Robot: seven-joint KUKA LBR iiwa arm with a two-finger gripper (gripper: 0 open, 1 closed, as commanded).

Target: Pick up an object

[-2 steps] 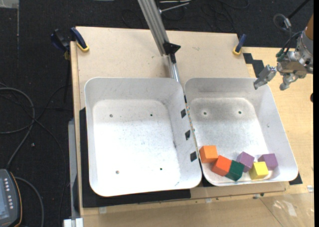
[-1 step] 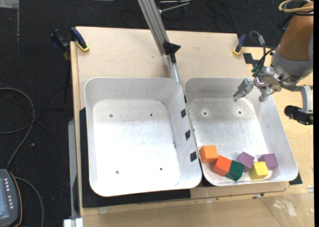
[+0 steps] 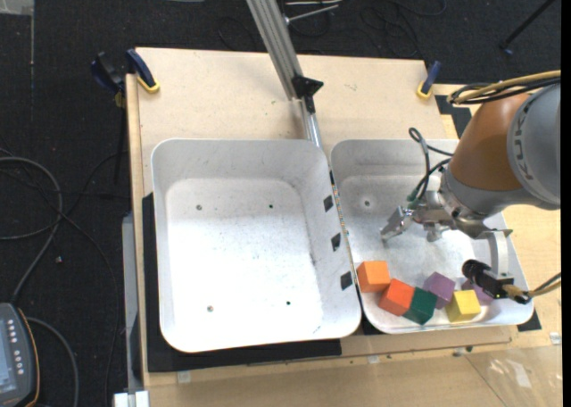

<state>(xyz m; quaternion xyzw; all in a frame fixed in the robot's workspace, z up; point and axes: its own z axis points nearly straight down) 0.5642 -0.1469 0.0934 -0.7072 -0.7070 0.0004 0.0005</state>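
Five small blocks bunched at 6 o'clock in the right bin, hard against its near rim: orange block, red block, green block, purple block, yellow block. Gripper poised above bare floor at 12 o'clock from the orange block, well apart; fingers spread, clamped on nothing. Open floor toward 12 o'clock. Left bin at 9 o'clock.

This looks like a robotics lab: a wooden bench held by clamps stands on black carpet, with loose cables on the floor, 2 white bins for trials, a metal pole and an industrial arm
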